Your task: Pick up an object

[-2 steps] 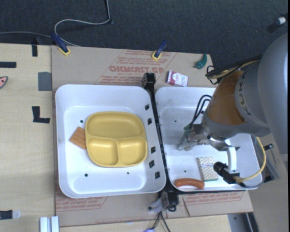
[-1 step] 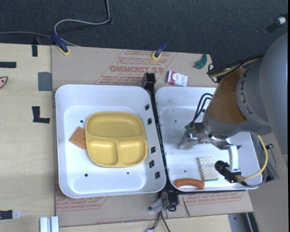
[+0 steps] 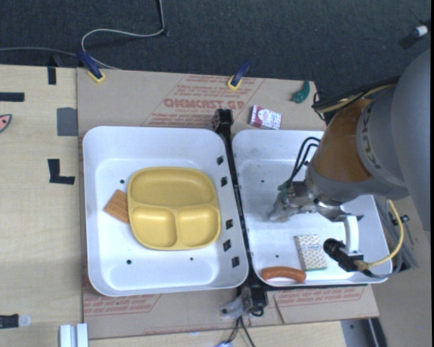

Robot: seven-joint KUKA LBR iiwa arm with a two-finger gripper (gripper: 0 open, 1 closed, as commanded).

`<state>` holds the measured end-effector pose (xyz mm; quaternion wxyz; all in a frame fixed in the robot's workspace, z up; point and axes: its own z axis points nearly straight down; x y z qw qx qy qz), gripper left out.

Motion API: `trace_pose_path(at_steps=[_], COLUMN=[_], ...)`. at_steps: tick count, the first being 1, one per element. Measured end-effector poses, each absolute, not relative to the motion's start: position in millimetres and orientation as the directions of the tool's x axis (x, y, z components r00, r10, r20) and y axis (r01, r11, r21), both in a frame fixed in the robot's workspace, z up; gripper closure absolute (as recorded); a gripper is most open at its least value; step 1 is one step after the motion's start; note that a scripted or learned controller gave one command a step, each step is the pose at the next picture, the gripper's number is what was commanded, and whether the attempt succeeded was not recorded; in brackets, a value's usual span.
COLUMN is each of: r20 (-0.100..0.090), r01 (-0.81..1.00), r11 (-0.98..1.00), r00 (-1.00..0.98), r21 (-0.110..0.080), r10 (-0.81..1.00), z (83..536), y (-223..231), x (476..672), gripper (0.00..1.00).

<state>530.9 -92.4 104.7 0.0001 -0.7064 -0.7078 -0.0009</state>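
Note:
The gripper [image 3: 281, 210] reaches down into the right bin [image 3: 260, 157] from the right, its tips close to the bin floor near the middle. Nothing shows between its tips. A small patterned packet [image 3: 310, 252] lies on the floor of the same bin, below and to the right of the gripper. An orange sausage-shaped object [image 3: 282, 273] rests against the front wall of that bin. In the left bin [image 3: 101, 194] sits a yellow divided plate [image 3: 175, 207], with a brown cracker-like piece [image 3: 117, 207] tucked under its left edge.
A black divider [image 3: 231, 194] runs between the two bins. A small red-and-white box [image 3: 264, 117] lies on the cardboard behind the right bin. Yellow clips [image 3: 239, 76] and a cable [image 3: 123, 33] sit at the back. The arm's bulk covers the right bin's right side.

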Motion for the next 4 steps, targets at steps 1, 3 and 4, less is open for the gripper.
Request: trace_pose_path(at_steps=[1,3,4], r20=[0.003,0.007,0.009], r01=[1.0,1.0,1.0], r11=[0.003,0.005,0.007], r00=[-0.003,-0.005,-0.007], r21=[0.0,-0.002,-0.002], r10=[1.0,1.0,1.0], z=[113.8,132.0,141.1], y=[-91.6,-89.6,-88.6], x=[531.0,531.4,531.7], gripper=[1.0,1.0,1.0])
